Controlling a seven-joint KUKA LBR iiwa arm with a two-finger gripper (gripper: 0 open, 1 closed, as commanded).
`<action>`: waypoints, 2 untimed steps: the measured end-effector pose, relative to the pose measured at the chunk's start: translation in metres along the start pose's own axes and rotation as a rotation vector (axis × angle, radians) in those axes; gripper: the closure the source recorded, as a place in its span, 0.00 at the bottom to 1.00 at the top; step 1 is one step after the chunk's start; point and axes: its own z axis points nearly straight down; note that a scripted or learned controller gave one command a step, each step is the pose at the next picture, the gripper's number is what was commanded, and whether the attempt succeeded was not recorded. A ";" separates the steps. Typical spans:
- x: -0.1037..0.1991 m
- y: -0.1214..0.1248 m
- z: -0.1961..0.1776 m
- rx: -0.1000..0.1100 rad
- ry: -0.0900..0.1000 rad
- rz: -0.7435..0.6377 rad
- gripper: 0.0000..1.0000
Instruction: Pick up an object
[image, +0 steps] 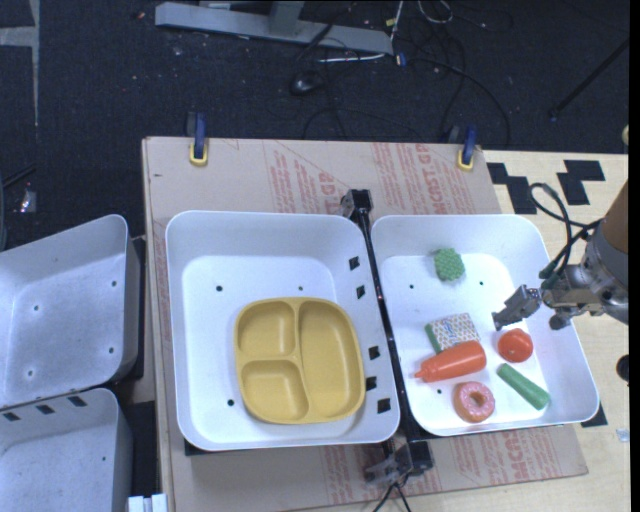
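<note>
The yellow divided plate (299, 360) lies lowest and nearest in the camera view, flat in the left bin (190, 250); it is broad and shallow, a poor thing for two fingers to close on. In the right bin (470, 228), from left to right: an orange carrot-like toy (452, 362) lying slantwise, touching a small patterned block (452, 328) just above it; a green knobbly piece (449, 264) apart near the far wall; a pink ring like a doughnut (474, 401) near the front rim; a red ball-like toy (515, 346); and a green stick (524, 386) just below it.

The gripper (516, 307) hangs just above and beside the red toy, holding nothing; whether its fingers are wide or narrow I cannot tell.

The red toy looks the likeliest pick: probably light, smooth, hard plastic, so it may roll or squirt out. Closing across its widest middle seems best.
</note>
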 end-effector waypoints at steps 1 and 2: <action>0.001 -0.005 0.044 0.004 0.001 0.003 0.00; -0.003 -0.006 0.107 0.006 0.002 0.003 0.00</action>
